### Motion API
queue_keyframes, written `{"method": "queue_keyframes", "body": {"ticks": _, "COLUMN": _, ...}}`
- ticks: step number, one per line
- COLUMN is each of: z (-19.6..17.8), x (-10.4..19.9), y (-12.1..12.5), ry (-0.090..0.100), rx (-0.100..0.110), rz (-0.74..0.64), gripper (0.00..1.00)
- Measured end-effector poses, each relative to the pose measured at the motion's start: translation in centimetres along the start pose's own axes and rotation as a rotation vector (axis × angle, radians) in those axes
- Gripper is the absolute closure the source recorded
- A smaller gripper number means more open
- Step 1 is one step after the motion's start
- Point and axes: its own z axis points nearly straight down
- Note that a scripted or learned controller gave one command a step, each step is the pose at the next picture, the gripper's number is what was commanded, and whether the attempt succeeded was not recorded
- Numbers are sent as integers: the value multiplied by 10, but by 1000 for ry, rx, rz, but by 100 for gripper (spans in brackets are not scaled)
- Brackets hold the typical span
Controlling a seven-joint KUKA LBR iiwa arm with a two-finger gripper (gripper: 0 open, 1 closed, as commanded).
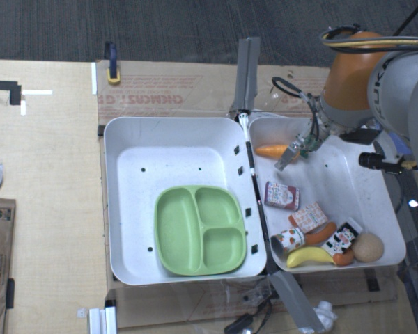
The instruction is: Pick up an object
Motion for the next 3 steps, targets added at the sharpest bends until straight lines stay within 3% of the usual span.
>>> {"method": "queue_keyframes", "body": {"ticks": 1, "z": -10, "x": -2, "y": 0, "ry": -5, "rx": -5, "rz": 4, "gripper": 100}}
{"method": "queue_keyframes", "body": {"ticks": 2, "z": -1, "x": -21, "y": -36, "ry": -4, "rx": -3, "rz": -21, "gripper": 100}}
{"method": "queue_keyframes", "body": {"ticks": 3, "z": -100, "x": 31, "y": 8, "ry": -5, "rx": -4, "rz": -208, "gripper": 100}}
